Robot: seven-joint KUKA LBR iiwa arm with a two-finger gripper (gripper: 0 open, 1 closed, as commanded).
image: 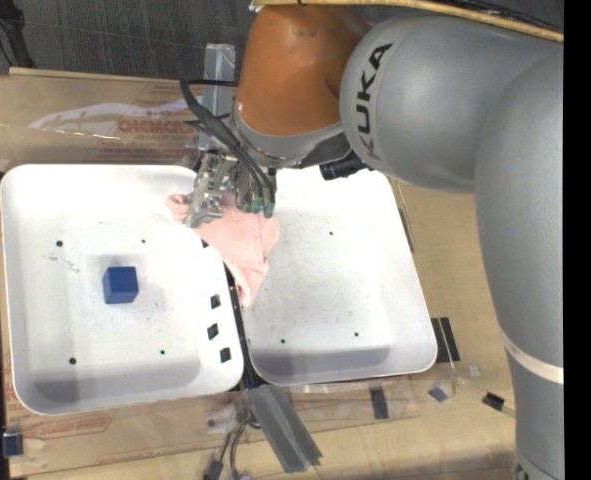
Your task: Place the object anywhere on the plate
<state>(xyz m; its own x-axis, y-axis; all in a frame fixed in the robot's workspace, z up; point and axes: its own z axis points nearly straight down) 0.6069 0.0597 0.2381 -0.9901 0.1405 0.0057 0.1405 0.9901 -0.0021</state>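
Plainly, the pink cloth [243,240] hangs draped from the gripper [215,203], whose fingers pinch its upper edge, over the seam between the left bin [35,268] and right bin [365,268].

Big grey KUKA arm [475,138] fills right side of frame, smooth rounded casing, black "KUKA" lettering [367,103] on the upper-centre joint. Glossy orange band [290,63] at top centre, black cables [210,118] beside it. Small metallic gripper [230,196] below, with visible wiring.
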